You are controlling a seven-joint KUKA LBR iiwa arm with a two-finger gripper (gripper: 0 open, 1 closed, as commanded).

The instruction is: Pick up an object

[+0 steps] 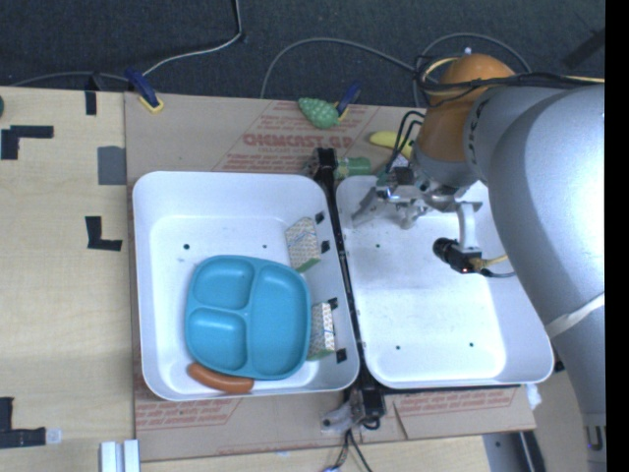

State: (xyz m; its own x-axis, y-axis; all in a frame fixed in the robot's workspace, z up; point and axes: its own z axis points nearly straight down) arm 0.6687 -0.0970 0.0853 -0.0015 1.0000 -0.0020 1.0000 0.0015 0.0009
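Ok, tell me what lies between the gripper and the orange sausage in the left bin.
The gripper hangs at the back of the right bin. The orange sausage lies at the front of the left bin. Between them stand the bins' adjoining walls and the blue divided plate, which borders the sausage.

Hidden and cut-off parts

The blue plate (247,316) covers part of the sausage (220,380) and sponge (323,328); the arm (550,185) runs off the right edge, hiding the right bin's (432,352) far corner.
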